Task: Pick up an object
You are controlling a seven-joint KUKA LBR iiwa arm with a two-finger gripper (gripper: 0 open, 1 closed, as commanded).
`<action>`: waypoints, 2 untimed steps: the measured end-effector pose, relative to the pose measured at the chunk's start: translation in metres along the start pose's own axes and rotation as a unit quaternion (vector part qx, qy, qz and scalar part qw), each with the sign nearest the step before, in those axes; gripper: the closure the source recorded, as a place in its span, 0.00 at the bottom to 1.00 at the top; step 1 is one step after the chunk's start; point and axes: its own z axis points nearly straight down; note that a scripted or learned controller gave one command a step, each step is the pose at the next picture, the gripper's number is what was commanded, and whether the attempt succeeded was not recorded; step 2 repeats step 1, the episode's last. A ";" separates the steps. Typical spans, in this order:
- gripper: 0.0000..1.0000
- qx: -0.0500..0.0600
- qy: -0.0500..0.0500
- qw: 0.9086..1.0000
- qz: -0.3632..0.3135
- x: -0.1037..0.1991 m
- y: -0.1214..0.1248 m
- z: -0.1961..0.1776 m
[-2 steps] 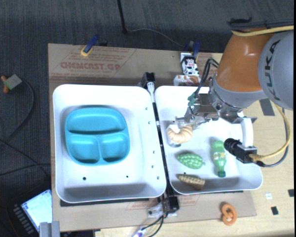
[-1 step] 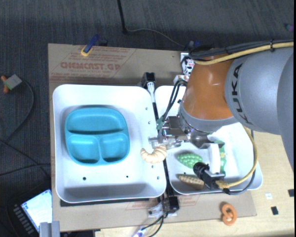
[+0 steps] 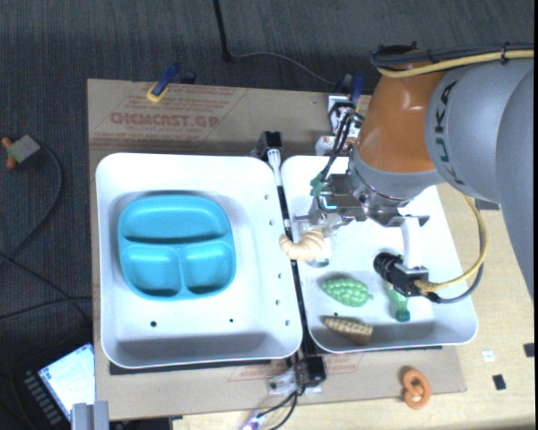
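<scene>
Room is tight: my pincer (image 3: pixel 312 240), clenched on a cream pastry (image 3: pixel 303 244), hangs beside the right bin's (image 3: pixel 457 330) left edge.

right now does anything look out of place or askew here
Yes: a small orange pretzel-like piece lies on the bench outside both bins, below the right bin. A cream twisted piece sits against the rim between the bins.

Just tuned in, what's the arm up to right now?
The arm has its gripper low in the right bin, near the bin's left wall, right above a beige croissant-like toy. A green bumpy toy and a brown one lie nearer the front. The left bin holds a blue divided tray.
</scene>
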 end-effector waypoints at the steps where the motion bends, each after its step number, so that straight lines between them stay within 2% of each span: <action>1: 1.00 0.000 0.000 1.000 0.000 -0.033 0.041 -0.005; 2: 1.00 0.000 0.000 1.000 0.000 -0.033 0.041 -0.005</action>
